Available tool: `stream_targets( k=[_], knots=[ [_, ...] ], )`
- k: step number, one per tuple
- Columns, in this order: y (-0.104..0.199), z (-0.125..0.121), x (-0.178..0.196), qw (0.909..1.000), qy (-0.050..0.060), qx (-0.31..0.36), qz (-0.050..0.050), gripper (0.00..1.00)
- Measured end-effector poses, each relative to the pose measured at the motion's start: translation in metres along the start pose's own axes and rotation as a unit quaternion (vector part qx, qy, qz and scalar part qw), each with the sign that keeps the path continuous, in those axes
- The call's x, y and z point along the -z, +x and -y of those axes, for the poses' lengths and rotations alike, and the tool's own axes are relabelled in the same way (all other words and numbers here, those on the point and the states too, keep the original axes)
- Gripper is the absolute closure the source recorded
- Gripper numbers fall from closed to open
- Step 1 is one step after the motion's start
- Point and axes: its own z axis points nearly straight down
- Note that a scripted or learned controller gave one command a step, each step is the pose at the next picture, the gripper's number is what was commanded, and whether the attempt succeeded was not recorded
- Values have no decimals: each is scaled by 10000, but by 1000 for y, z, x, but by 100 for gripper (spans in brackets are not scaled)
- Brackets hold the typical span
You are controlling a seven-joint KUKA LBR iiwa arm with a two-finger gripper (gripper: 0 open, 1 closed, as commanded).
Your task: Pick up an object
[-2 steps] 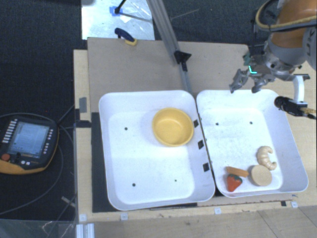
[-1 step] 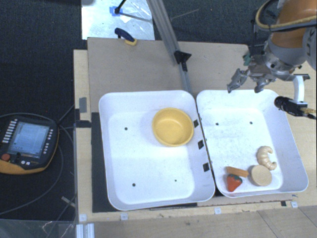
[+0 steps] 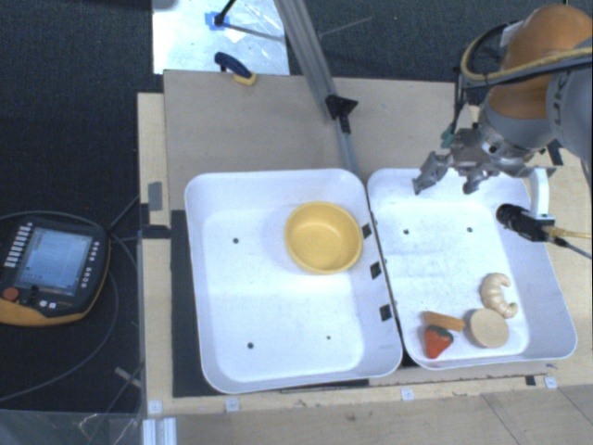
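My gripper [image 3: 451, 180] hangs over the far edge of the right bin [image 3: 435, 248], its two fingers spread apart and open with nothing between them. A yellow bowl [image 3: 322, 237] sits upright in the left bin [image 3: 222, 276], towards its far right side. In the near right corner of the right bin lie a pale croissant [image 3: 498, 294], a round tan disc [image 3: 487, 328], a red strawberry [image 3: 437, 342] and a small orange stick [image 3: 445, 320]. These small things lie well in front of the gripper, apart from it.
A grey pole [image 3: 315, 54] slants across the bench behind the bins and ends at a black clamp [image 3: 340, 108]. A teach pendant [image 3: 46, 267] lies on the floor to the left. A blue and yellow clip [image 3: 233, 66] lies at the bench's far edge.
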Motion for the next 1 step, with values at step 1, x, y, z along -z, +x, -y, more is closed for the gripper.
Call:
stream_targets(
  k=[1],
  knots=[
    [10, 2, -54, 10000, 2, 3, 0, 0]
  ],
)
